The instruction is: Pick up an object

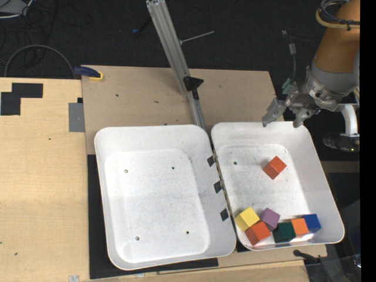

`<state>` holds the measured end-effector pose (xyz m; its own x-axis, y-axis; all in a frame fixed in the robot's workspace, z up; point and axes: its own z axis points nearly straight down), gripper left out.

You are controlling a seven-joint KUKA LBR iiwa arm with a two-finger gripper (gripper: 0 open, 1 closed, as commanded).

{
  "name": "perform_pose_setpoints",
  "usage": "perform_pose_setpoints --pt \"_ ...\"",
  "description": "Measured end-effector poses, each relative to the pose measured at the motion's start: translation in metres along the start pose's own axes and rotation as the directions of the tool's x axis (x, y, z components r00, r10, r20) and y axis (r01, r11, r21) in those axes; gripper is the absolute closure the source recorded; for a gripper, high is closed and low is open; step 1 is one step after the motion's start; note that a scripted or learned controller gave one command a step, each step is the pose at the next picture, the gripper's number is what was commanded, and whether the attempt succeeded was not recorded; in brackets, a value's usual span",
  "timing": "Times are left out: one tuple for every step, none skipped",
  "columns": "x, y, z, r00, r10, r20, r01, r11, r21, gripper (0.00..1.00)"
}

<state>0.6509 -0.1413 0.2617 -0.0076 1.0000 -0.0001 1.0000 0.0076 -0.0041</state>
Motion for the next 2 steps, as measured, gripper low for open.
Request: perform_pose_setpoints --pt "0.0 0.0 0.0 1.0 -0.001 0.0 0.001 1.0 0.0 0.0" --pt "0.032 0.002 0.171 1.0 0.004 -0.002 -0.004 1.0 0.006 0.0"
